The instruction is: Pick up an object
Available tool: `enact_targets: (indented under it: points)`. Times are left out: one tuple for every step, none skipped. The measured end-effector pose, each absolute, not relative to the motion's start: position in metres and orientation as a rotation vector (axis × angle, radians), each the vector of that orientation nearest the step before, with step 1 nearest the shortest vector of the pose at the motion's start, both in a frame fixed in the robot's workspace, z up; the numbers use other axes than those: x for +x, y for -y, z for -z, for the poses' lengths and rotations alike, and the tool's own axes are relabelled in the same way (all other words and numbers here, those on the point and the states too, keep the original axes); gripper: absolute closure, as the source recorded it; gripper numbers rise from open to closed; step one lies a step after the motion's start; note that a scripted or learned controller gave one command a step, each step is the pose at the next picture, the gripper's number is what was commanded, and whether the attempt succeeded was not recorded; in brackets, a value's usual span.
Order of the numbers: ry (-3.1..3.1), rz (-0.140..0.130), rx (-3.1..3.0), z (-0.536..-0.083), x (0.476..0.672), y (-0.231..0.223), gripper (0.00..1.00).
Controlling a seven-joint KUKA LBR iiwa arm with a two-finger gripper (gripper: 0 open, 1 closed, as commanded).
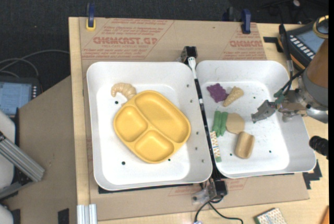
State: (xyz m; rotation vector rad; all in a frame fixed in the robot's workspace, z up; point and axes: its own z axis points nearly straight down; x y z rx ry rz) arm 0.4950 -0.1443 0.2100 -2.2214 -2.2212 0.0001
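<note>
The claw (259, 115) hovers over the right bin (276, 74), fingers apart and holding nothing. The tan round piece (235, 123) lies near, to its left beside green strips (219, 124). Descend squarely over it before closing.

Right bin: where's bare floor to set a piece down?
Right bin: bare floor runs along the near wall, below the tan cylinder, and under the gripper on the right. Its left half is crowded: purple piece, green strips, round tan piece.
</note>
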Motion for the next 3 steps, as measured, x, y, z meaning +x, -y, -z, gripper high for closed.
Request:
enact_targets:
  points:
    - [2.225,0.001,-2.218,-0.079,0.552,0.129,0.0]
    - [2.224,0.002,-2.224,-0.095,0.552,0.131,1.0]
    - [2.237,0.014,-2.213,-0.191,0.554,0.043,1.0]
